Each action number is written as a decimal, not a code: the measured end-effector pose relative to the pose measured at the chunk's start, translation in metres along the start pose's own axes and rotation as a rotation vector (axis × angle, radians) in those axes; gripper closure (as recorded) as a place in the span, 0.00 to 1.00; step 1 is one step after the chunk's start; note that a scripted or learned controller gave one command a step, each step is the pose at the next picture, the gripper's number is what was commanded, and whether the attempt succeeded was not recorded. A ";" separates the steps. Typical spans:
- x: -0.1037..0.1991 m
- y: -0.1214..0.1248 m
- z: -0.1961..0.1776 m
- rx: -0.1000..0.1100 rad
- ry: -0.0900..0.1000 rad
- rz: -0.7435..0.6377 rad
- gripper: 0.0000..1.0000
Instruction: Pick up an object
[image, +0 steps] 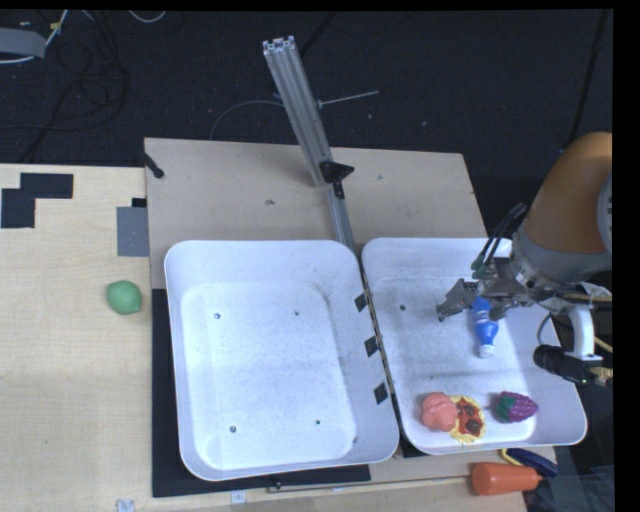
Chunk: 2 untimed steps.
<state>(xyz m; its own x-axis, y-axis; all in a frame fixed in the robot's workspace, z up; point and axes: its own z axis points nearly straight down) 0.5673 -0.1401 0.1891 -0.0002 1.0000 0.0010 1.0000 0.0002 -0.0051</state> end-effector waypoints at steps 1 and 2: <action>0.001 0.000 0.063 0.001 0.000 -0.001 0.00; 0.002 0.001 0.099 -0.005 -0.001 -0.001 0.00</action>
<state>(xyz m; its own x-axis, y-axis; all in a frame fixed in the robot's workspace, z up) 0.5674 -0.1382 0.0906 -0.0007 1.0000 -0.0001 1.0000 0.0007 -0.0005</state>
